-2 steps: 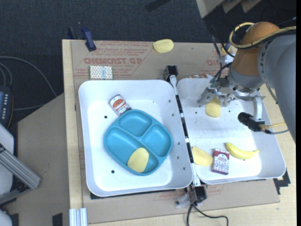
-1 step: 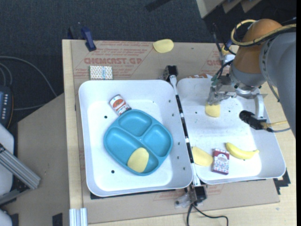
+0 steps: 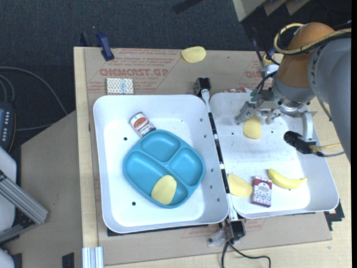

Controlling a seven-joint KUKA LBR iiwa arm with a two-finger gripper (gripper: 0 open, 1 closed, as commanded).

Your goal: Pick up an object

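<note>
**Ann:** Starting at the left bin (image 3: 106, 166), there's a blue divided plate (image 3: 162, 166) sitting in its middle, and a yellow piece (image 3: 164, 190) lies in the plate's near compartment.

**Bo:** And up toward that bin's far edge, just off the plate, a small red-and-white packet (image 3: 141, 124) lies on the white floor.

**Ann:** On the bench (image 3: 83, 149) beyond the left bin, a little patterned box (image 3: 120, 85) sits near the far left corner, with a pale yellow disc (image 3: 193, 54) farther along the far edge.

**Bo:** Over to the right bin (image 3: 329, 200). At its near left corner, a yellow wedge (image 3: 239, 185) sits just beside a red carton (image 3: 261, 191), and a banana (image 3: 285, 179) lies next to them toward the near edge.

**Ann:** Now the arm. The gripper (image 3: 257, 115) is down near the bin's far edge, fingers spread apart, one on either side above a yellow lemon-like object (image 3: 252, 129).

**Bo:** Is it holding that?

**Ann:** Not that I can see. The object rests on the bin floor, just below the fingertips.
</note>
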